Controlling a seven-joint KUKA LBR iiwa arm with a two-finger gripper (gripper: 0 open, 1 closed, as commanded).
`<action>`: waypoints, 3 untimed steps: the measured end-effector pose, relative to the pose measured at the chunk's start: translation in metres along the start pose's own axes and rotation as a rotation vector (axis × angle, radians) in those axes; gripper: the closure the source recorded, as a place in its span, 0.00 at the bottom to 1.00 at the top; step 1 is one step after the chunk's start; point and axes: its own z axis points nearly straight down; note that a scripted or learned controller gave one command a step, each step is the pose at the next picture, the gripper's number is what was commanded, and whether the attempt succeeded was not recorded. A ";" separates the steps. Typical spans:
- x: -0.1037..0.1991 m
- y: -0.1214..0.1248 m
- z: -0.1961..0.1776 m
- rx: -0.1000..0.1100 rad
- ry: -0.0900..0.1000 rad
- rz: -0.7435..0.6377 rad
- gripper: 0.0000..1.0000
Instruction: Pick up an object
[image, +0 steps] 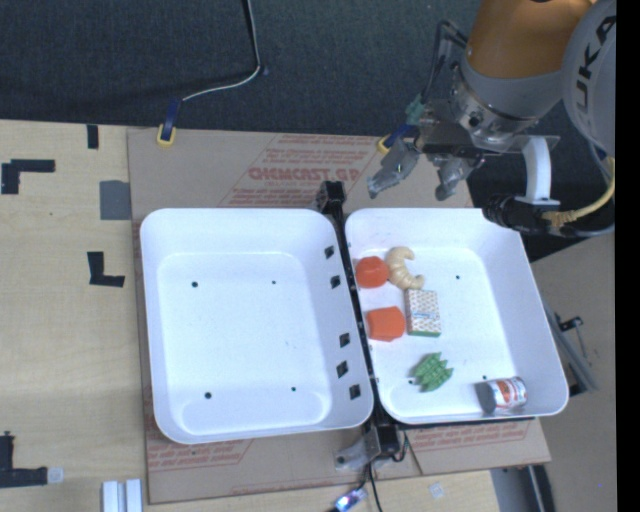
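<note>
Pincer (417, 180), shown with its two fingers spread apart and nothing between them, hangs above the far rim of the right bin (520, 260), beyond that bin's 12 o'clock edge and over the cardboard sheet (290, 170) that covers the table (60, 300). Judged from this pose, the step in hand is the approach: no object has been reached, and a target has yet to be settled. Candidate objects all lie in the right bin, toward the pincer's 6 o'clock. Nearest are a small orange-red block (371, 272) and a beige curved piece (402, 265), just beside each other close to the central divider. Farther along the same direction sit a second orange block (385, 323) and a patterned carton (424, 311), also just beside one another; beyond them a green toy (432, 371), and at the bin's 5 o'clock corner a small can (502, 394) lying on its side. The left bin (240, 330) holds nothing to grasp. A next move would likely call for carrying the released pincer toward 6 o'clock over the rim, centring it above one object, and descending. The green toy and the can stand apart from neighbours and may offer cleaner grasps; the paired items risk a finger landing on the wrong piece.
</note>
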 end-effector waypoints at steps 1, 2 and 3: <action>-0.022 -0.009 -0.108 -0.029 -0.005 0.010 0.00; -0.072 -0.045 -0.162 -0.025 -0.007 0.015 0.00; -0.017 0.002 -0.094 -0.011 -0.003 0.005 0.00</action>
